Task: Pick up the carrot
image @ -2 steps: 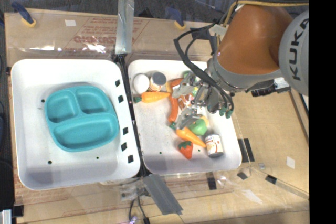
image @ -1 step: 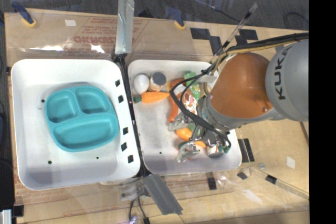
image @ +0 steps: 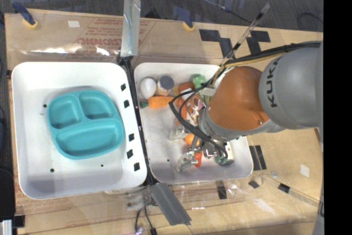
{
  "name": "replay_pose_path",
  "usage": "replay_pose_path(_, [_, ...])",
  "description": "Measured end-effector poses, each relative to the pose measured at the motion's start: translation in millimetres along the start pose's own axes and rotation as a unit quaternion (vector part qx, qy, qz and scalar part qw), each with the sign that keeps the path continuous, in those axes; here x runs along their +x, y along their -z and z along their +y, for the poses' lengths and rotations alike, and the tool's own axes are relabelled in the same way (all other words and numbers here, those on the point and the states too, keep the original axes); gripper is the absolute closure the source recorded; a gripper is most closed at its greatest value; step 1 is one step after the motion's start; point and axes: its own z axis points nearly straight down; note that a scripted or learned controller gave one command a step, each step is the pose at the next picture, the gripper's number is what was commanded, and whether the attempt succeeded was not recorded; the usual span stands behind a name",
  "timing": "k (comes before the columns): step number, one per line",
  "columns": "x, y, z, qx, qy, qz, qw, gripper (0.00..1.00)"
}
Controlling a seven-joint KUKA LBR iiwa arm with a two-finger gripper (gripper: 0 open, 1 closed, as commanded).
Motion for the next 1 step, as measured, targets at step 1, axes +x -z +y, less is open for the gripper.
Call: replay_pose_path(1, [-1.2,9.8,1.9,0.000,0.004,0.000,1.0000,1.00])
